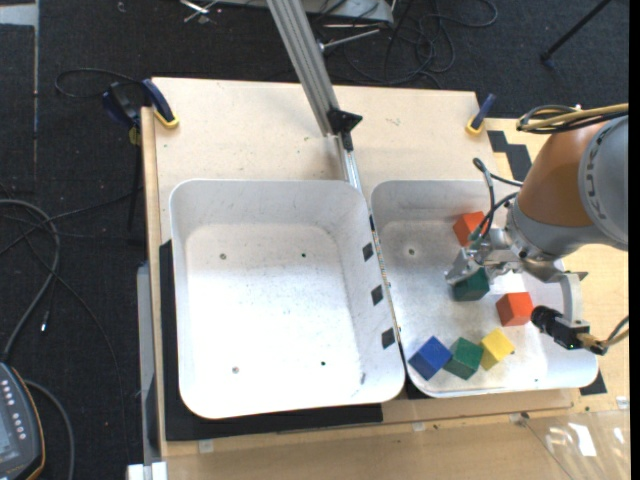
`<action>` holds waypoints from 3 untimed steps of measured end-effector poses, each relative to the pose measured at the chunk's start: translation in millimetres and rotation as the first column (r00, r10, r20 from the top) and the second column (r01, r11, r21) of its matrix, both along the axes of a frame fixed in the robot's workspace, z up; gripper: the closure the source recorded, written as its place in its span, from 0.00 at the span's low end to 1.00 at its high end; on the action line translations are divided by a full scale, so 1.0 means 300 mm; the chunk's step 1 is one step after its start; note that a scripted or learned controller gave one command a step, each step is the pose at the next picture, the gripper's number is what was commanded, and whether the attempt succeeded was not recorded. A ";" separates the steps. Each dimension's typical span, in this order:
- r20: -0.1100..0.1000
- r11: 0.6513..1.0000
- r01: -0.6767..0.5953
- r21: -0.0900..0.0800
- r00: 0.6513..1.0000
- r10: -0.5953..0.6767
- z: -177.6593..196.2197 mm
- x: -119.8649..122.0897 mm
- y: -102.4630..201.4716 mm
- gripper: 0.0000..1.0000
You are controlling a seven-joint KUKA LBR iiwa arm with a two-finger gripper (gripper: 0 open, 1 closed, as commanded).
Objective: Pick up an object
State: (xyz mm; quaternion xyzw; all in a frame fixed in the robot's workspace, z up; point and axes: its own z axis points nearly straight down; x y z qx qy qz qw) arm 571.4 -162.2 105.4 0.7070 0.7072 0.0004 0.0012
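Several coloured blocks lie in the right bin (420, 230). An orange block (466, 227) sits near the bin's middle, and a red-orange block (514, 308) lies further toward the front right. Along the front wall a blue block (431, 356), a green block (465, 357) and a yellow block (497, 347) form a row. My gripper (468, 272) hangs low over the middle of the right bin, right above a dark green block (471, 287) that touches or sits just under its tip. The gripper body hides the top of that block.
The left bin (200, 218) stands beside the right one, their walls meeting at the centre. A slanted metal rail (305, 53) runs from the top down to the bins' shared edge. Clamps (160, 103) sit at the bench's far corners.
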 end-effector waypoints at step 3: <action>-0.004 1.000 -0.009 0.004 1.000 0.009 0.297 0.180 0.710 1.00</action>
